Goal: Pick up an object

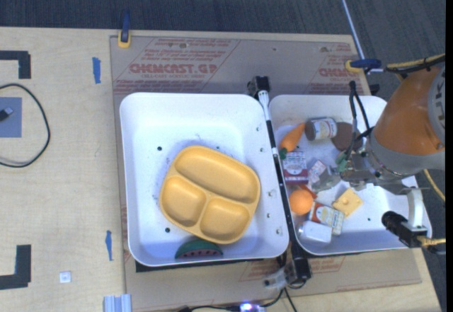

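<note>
The right bin [368,243] holds several small items: an orange carrot [291,137], a small can [322,128] on its side, a brown piece [344,135], a red and white packet [294,165], an orange fruit [301,201], a yellow cheese wedge [347,201], a small carton [328,217] and a white block [316,233]. My gripper [333,175] is low in the middle of this bin, over a grey crumpled item [320,175] between the packet and the cheese wedge. The arm's wrist hides how the gripper meets the items.
The left bin [141,119] carries a large yellow divided plate [210,192], with a watermelon slice toy [198,250] at its front edge. A black divider bar [272,148] runs between the bins. The orange-banded arm [410,123] covers the right bin's right side.
</note>
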### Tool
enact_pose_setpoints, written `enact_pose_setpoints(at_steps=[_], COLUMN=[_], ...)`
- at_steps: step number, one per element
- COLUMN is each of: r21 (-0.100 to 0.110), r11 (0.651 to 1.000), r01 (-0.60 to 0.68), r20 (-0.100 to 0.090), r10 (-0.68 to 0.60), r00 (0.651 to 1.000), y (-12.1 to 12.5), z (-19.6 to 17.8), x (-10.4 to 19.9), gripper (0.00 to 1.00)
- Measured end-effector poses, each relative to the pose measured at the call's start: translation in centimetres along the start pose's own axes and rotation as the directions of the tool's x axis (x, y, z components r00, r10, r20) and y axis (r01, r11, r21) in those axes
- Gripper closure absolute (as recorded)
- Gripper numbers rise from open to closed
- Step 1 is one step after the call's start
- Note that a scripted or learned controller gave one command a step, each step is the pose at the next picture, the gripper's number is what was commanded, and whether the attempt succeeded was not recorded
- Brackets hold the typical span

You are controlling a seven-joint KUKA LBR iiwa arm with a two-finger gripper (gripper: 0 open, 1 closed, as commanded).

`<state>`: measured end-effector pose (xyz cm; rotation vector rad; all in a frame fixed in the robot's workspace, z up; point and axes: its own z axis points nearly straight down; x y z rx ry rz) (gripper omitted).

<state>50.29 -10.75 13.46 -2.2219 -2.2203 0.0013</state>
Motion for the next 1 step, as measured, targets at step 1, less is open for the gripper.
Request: enact_pose_setpoints(at_steps=[1], r21=[-0.009], r11=[1.0], r01=[0.001], r20=[0.001], r10=[-0.001], r00=[1.0], y=[-2.1], z=[4.74], x=[0.81], gripper=[0.0])
